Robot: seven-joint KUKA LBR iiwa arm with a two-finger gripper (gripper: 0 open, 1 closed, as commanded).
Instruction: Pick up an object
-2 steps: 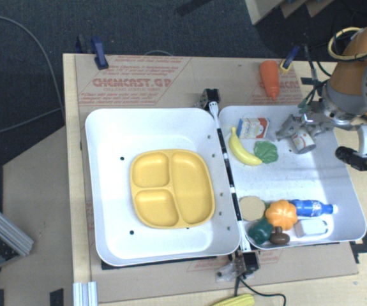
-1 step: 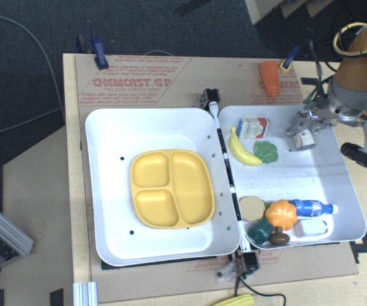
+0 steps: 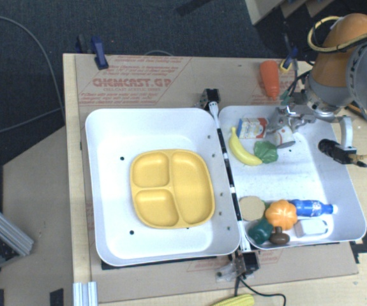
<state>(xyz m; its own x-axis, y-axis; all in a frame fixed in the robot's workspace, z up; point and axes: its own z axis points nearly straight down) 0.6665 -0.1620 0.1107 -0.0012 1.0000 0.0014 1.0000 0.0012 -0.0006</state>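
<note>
Camera view, from above at a slant. Two shallow white plastic bins side by side on a brown cardboard-covered bench. In the left bin, a glossy yellow plastic plate with three compartments, rounded corners, lying flat near the middle. In the right bin, far end: a smooth curved yellow banana, just beside it a crumpled green leafy toy, and behind them a small white-and-red carton. Near end: a round tan disc, a ribbed orange pumpkin-like ball, a dark teal lump, a small brown rounded piece, and a clear bottle with blue label on its side. Outside, on the bench, an orange carrot-shaped toy. Grey arm with orange band reaching in from the right; metal two-finger gripper low over the far end, just beside the carton and leafy toy. Pincer state: cannot tell, too small and cluttered.
</note>
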